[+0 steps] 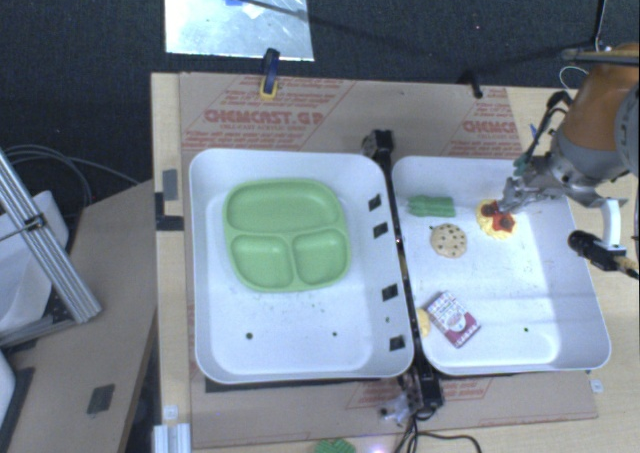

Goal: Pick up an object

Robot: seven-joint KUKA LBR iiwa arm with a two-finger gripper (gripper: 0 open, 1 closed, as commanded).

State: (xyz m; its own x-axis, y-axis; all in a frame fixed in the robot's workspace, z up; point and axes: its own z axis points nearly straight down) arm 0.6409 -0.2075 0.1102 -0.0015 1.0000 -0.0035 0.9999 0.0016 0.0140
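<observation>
Gripper (pixel 508 203) sits low over the right bin (pixel 575 341), finger state not discernible, tips at or touching the red-and-yellow toy (pixel 497 220) lying just at its 7 o'clock, with the cookie (pixel 448 240) farther out at 8 o'clock and the green block (pixel 431 206) at 9.

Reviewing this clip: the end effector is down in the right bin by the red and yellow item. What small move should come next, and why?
Probably a short straight drop onto the red and yellow toy, then close. The end effector sits at the toy's upper right edge, and the cookie and green block lie apart to its left, so nothing crowds the grasp. Whether the toy is already gripped cannot be told.
</observation>
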